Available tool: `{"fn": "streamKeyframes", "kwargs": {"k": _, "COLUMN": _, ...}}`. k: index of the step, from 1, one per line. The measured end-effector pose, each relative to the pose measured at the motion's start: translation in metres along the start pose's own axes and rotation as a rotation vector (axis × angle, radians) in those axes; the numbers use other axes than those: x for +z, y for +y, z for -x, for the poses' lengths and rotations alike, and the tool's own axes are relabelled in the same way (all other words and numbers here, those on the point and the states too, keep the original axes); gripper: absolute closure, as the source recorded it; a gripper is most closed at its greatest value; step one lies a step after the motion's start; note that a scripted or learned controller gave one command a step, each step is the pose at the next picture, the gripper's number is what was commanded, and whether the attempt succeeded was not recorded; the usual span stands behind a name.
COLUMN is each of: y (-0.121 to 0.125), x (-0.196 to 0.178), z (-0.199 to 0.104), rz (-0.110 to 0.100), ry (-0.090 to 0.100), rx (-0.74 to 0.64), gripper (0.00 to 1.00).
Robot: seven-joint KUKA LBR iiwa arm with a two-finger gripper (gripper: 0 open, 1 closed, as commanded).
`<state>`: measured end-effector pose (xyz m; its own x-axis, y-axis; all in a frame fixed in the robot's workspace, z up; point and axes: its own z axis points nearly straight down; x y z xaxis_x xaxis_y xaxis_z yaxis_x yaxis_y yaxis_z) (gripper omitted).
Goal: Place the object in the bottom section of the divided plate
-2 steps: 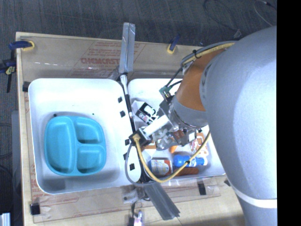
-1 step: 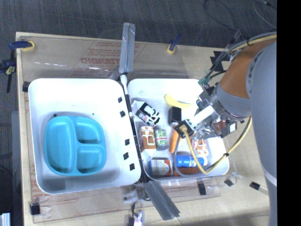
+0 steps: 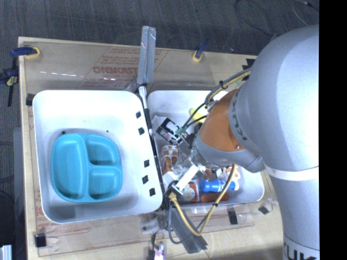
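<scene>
Arm (image 3: 282, 107): I am watching it reaching in from the right and bending down over the right bin (image 3: 179, 97), with its orange band hanging above the bin's middle.
Gripper (image 3: 182, 171): it is sitting low in the right bin, near the wall next to the left bin (image 3: 81, 97), and the wrist is hiding most of it.
Grip: I am not managing to tell whether it is open or closed, or whether anything is sitting in it.
Clutter (image 3: 201, 195): it is lying in the near part of the right bin, just beside the gripper. The task's thing is lying somewhere in here, but I cannot tell which piece it is.
Bottle (image 3: 218, 186): blue, it is lying on its side in the clutter, partly under the wrist.
Packet (image 3: 170, 159): brown and white, it is lying by the right bin's left wall, just beside the gripper.
Plate (image 3: 85, 167): blue with three sections, it is lying flat in the left bin toward its near side, well apart from the gripper.
Bench (image 3: 81, 58): it is carrying both bins side by side.
</scene>
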<state>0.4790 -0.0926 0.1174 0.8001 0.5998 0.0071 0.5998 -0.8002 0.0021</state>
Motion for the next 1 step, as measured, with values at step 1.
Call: {"fn": "streamKeyframes", "kwargs": {"k": 1, "y": 0.0227, "x": -0.0498, "z": 0.0200, "rz": -0.007, "ry": -0.009, "rx": -0.012, "gripper": 1.00}}
